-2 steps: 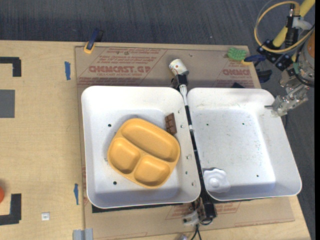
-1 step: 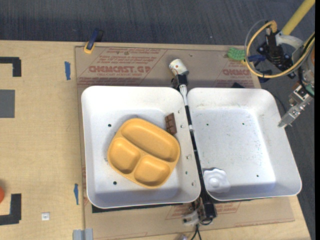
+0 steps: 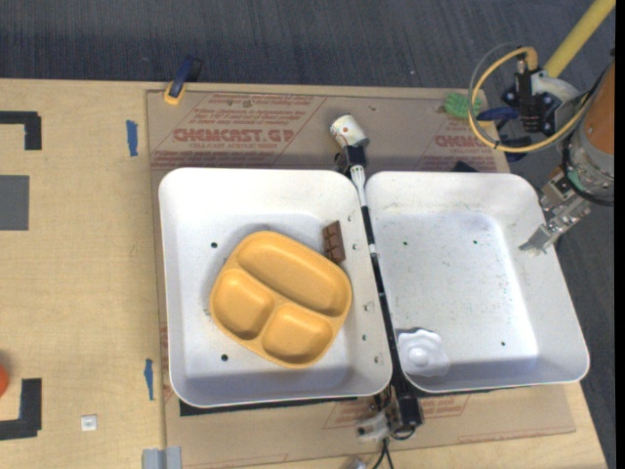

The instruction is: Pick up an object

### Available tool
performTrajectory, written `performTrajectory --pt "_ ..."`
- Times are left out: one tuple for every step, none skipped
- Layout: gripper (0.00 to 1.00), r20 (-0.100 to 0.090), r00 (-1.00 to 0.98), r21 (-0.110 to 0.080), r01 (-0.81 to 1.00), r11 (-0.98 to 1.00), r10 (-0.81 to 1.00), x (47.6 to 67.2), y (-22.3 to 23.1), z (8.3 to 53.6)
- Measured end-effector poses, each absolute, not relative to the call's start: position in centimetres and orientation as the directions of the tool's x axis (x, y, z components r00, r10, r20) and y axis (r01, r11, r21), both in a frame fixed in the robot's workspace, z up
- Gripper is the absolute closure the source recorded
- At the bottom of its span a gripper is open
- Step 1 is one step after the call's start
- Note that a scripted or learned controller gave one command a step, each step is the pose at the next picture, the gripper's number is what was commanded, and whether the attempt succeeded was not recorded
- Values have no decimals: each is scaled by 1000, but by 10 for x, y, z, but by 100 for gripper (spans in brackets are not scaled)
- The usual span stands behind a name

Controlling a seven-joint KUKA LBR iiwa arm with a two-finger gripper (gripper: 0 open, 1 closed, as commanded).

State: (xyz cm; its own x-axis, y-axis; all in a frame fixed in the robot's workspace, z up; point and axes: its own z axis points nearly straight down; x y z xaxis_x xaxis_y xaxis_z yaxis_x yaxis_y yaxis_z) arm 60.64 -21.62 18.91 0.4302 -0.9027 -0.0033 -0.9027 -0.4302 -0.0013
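Two shallow white bins sit side by side on the table (image 3: 88, 262). The left bin (image 3: 186, 213) holds a yellow divided tray (image 3: 281, 296), tilted a little askew, with a small brown block (image 3: 334, 242) just beside its upper right edge, against the bin's right wall. The right bin (image 3: 557, 330) holds a small white object (image 3: 422, 350) near its lower left corner (its exact shape is hard to make out). The end effector (image 3: 547, 231) hangs at the right bin's right rim, well apart from all three things; whether it is released or clenched I cannot tell, though nothing shows in it. The arm (image 3: 598, 135) enters from the right.
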Motion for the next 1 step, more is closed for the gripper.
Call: performTrajectory --pt "100 2 890 -4 -456 -890 -456 653 -202 203"
